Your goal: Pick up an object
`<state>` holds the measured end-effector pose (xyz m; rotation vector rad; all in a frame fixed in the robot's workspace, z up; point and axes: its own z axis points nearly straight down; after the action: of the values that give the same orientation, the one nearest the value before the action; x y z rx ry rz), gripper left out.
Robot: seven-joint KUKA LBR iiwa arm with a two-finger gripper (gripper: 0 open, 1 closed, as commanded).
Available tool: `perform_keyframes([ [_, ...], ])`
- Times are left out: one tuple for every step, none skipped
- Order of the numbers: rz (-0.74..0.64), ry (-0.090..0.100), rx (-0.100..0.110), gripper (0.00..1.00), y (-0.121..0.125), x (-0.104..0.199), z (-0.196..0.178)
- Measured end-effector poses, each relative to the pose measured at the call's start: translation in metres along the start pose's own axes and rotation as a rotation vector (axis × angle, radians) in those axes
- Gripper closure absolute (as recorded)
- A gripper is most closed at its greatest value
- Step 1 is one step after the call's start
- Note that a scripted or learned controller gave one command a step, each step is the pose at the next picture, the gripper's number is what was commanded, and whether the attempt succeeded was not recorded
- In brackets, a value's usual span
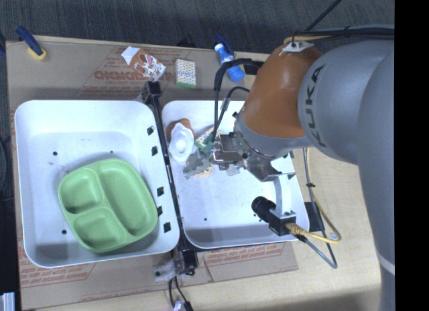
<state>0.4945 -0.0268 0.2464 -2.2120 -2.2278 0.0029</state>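
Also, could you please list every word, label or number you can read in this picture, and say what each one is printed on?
"KUKA": grey lettering running down the arm's grey casing, beside the orange band; partly cut by the curve.
Red print on the cardboard sheet behind the bins: blurred, unreadable.
Red print along the cardboard's front edge: too small to read.
Small packets behind the bins: print too small.
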Motion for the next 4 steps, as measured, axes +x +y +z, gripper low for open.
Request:
perform_keyframes([
  [0.0,0.0,0.0,0.0,0.0,0.0,0.0],
  [0.0,0.0,0.0,0.0,0.0,0.0,0.0],
  [0.0,0.0,0.0,0.0,0.0,0.0,0.0],
  [0.0,0.0,0.0,0.0,0.0,0.0,0.0],
])
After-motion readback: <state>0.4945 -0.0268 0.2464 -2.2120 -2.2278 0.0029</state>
